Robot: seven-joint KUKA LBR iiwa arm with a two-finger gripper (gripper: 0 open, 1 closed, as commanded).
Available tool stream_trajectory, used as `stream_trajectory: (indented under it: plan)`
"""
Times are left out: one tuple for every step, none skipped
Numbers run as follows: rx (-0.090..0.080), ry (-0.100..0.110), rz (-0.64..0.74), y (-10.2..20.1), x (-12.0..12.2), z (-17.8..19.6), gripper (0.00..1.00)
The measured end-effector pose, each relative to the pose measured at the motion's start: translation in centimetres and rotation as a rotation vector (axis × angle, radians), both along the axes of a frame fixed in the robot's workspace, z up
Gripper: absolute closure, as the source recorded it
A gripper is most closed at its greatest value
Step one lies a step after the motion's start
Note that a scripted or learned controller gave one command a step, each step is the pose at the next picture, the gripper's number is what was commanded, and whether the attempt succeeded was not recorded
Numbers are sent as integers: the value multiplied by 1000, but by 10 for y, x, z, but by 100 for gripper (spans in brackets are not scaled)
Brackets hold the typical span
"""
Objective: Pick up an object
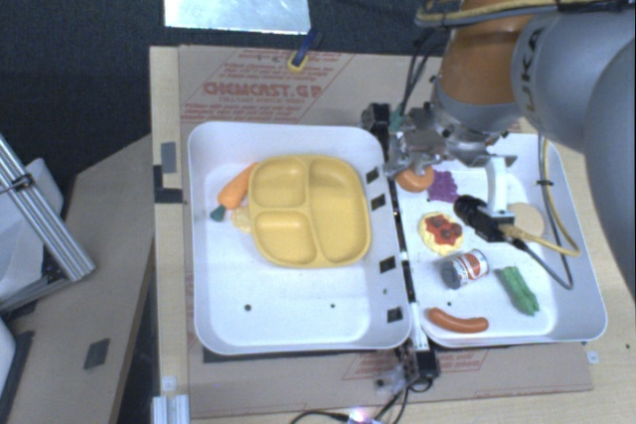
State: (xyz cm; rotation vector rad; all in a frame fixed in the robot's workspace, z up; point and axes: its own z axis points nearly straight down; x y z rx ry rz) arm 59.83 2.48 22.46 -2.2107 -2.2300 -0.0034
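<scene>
Tool (415, 157) low over right bin's (581, 308) far-left corner, finger state unclear, orange toy (414, 181) directly beneath, grapes (441, 184) just beside.

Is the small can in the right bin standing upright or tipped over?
Tipped over. The small red-and-white labelled metal can lies on its side on the floor of the shallow white right bin, its grey round end facing the camera's lower left.

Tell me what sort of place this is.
Probably a robotics lab bench for grasping trials: a grey KUKA arm reaches over two shallow white bins holding toy food, such as an orange plastic carrot.
</scene>
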Motion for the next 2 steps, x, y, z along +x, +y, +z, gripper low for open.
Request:
stream_trajectory:
  plan:
    - [0, 1, 0, 45, -22, 9, 100]
    - [-1, 2, -2, 69, -30, -10, 100]
